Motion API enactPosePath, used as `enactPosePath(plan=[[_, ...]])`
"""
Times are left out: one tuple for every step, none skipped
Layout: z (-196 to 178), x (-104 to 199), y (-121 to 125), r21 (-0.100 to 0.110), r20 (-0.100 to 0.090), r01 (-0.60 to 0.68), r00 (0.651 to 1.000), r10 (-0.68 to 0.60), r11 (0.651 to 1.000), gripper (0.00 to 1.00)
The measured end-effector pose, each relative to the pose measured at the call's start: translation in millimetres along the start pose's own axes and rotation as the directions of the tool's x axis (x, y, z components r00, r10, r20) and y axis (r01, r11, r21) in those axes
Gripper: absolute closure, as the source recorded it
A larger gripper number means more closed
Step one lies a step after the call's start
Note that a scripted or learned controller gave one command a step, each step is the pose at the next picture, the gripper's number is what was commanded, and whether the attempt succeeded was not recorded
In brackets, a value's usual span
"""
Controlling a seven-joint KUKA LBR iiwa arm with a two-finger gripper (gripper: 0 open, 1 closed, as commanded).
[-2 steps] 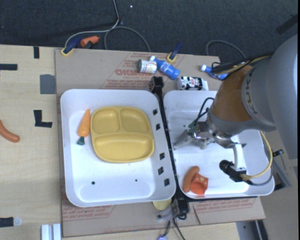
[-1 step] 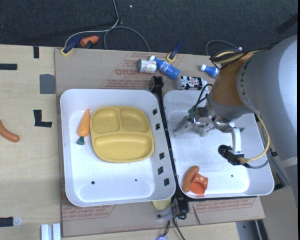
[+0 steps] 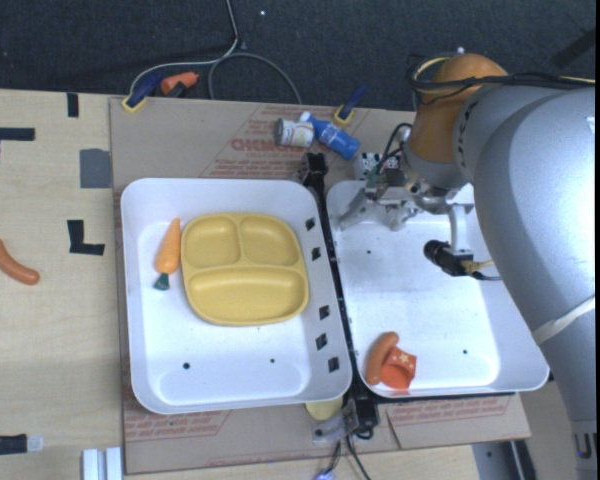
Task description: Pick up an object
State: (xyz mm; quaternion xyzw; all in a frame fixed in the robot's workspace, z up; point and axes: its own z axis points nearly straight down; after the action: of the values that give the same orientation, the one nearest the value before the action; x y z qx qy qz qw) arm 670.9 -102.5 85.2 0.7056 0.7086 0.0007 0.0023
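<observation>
At far left we see an orange sausage-shaped toy point(image 3: 12, 261) lying on the wooden bench. In the left white bin point(image 3: 220, 383) a toy carrot point(image 3: 167, 248) lies beside the yellow three-compartment plastic plate point(image 3: 245, 268), its long axis near vertical in view, green end toward us. In the right white bin point(image 3: 480, 318), near the front left corner, an orange-red sausage toy point(image 3: 381, 355) touches a red block point(image 3: 400, 368). The gripper point(image 3: 380, 203) sits at that bin's far left corner; we cannot tell its jaw state.
</observation>
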Motion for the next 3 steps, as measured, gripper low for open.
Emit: enactPosePath(plan=[[-11, -1, -2, 0.001, 0.002, -0.002, 1.000, 0.002, 1.000, 1.00], [-88, -50, -21, -0.001, 0.001, -0.007, 1.000, 0.007, 1.000, 1.00], [-100, 21, -26, 0.003, -0.004, 0.003, 1.000, -0.003, 1.000, 1.00]])
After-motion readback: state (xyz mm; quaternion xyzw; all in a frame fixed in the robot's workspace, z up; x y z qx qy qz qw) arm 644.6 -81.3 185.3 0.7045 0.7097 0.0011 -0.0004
